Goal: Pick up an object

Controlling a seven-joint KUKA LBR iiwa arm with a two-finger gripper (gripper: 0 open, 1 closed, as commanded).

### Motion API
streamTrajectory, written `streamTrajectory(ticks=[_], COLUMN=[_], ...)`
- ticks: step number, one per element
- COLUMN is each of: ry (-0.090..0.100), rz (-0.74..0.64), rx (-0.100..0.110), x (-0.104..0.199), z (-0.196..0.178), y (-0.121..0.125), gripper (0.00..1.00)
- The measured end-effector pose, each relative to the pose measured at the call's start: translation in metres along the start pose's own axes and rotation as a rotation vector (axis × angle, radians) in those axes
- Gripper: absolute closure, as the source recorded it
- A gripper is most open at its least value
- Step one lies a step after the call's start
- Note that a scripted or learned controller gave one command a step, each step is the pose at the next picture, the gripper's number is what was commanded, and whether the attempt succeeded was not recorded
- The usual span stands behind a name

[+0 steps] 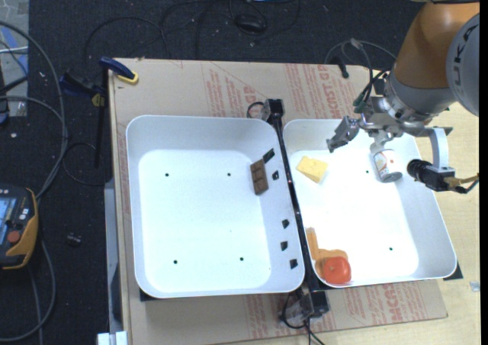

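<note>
**Arm poised over the right bin, objects spread across both**

At the far left, off the bench, a yellow-and-black handheld unit (17,227) lies on the dark floor among cables. A blue-and-yellow clamp (116,71) grips the bench's back left corner.

The left bin (152,137) holds a small brown block (259,178) near its right wall, lying flat and slightly tilted.

In the right bin (427,221), a yellow wedge (312,169) rests near the back left area, apart from everything else. At the front left corner sits a red round object (335,269), touching an orange piece (323,252) just behind it. Farther right, a small white cylinder with a red mark (386,164) lies near the back of the bin, directly beneath the gripper (374,131).

The gripper hangs over that back part of the right bin; whether its fingers are spread or closed cannot be told from this angle, and nothing is visibly between them. The grey arm with its orange band (427,38) enters from the upper right.
</note>
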State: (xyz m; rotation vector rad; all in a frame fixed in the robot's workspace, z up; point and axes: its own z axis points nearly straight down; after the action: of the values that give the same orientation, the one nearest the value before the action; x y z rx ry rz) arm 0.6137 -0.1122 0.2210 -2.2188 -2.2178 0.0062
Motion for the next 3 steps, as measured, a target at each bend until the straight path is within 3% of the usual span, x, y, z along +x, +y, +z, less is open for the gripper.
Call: streamTrajectory(ticks=[1, 3], ry=[0.000, 0.000], rz=[0.000, 0.000], rx=[-0.006, -0.002], x=[0.000, -0.007], z=[-0.003, 0.084], y=[0.001, 0.004], gripper=[0.00, 0.00])
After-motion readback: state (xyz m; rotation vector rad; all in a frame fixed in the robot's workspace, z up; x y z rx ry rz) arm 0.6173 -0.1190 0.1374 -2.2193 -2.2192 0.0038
